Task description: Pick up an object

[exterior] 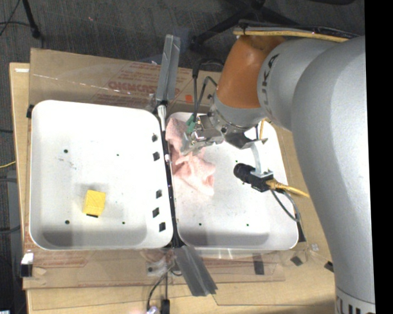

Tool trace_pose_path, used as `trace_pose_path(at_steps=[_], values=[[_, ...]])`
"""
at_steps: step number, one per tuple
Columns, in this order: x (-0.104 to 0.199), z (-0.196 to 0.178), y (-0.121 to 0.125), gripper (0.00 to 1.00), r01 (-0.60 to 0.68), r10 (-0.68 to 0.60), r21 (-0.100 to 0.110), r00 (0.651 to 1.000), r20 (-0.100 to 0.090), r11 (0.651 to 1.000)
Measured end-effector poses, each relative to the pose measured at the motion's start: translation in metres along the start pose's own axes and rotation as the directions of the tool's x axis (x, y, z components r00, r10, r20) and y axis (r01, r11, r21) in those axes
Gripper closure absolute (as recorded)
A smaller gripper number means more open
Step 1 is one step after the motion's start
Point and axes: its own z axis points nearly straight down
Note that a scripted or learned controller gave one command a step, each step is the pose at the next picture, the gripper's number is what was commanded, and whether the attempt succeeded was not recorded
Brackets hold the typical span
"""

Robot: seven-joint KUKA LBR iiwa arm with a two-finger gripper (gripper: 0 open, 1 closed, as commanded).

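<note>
Yellow block [94, 203] lies in the left bin [47, 126], near its front. Pink cloth [192, 166] is crumpled in the right bin [276, 227] by the divider, the tool [194, 135] down at its far edge; finger opening can't be made out.

A block [94, 202] lies in the left bin [47, 126]; a cloth [194, 169] in the right bin [276, 231].

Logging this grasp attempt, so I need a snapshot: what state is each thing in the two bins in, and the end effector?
Pink cloth: crumpled, lying in the right bin against the wall beside the left bin.
Yellow block: resting flat on the floor of the left bin, untouched.
End effector: low over the cloth's upper edge; grip cannot be judged.
</note>
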Motion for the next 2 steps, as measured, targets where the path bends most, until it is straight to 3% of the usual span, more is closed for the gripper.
trace_pose_path(at_steps=[1, 2], values=[[0.046, -0.006, 0.053, 1.00, 0.060, -0.060, 0.001, 0.998, -0.001, 0.998], [-0.012, -0.014, 0.045, 1.00, -0.184, 0.184, 0.002, 0.983, 0.000, 0.983]])
